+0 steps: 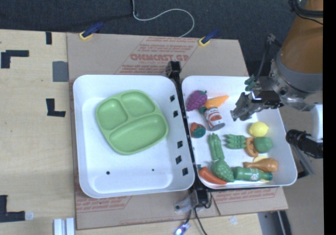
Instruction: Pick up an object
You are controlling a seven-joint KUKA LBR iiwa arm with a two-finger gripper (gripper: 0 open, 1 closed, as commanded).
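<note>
The right bin [278, 124] holds several toy foods: purple grapes [196, 99], an orange carrot [217, 100], a small red-labelled can [213, 117], a yellow lemon [258, 129], a green round fruit [263, 144] and green vegetables [216, 147]. My gripper [242, 111] hangs over the bin's right half, just above and left of the lemon and to the right of the can. It points down and to the left. Nothing shows between its dark fingers.
The left bin [86, 139] carries a green three-part plate [133, 121]. More toys lie along the right bin's front edge: a green bottle [252, 174], a brown drumstick [262, 164], an orange-red piece [207, 175]. A white cable [157, 16] runs across the dark back.
</note>
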